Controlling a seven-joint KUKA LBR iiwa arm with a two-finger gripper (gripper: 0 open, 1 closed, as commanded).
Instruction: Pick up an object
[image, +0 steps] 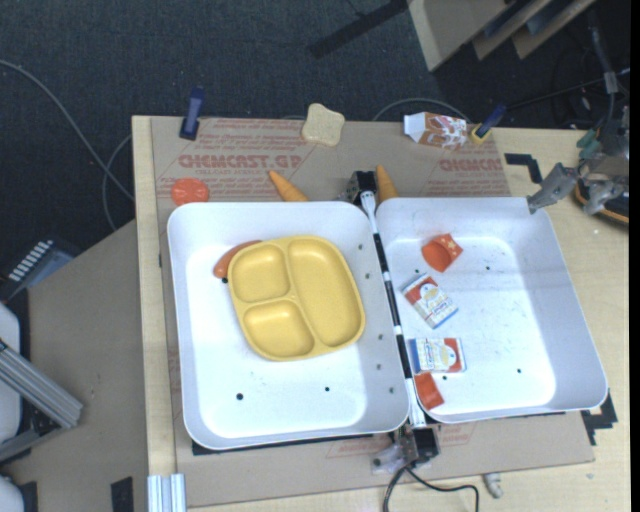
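Hovering my gripper (548, 190) off the right bin's (560, 300) far corner; can't tell jaw state. Glossy yellow three-section plate (296, 296) fills the left bin (200, 380).

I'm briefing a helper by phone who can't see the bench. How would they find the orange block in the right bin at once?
Start at the right bin, the one without the yellow divided plate. Look toward its far left corner: the orange block lies there, apart from the walls. The two small packets nearer the camera are flat, white and printed; the block is plain orange and chunky.
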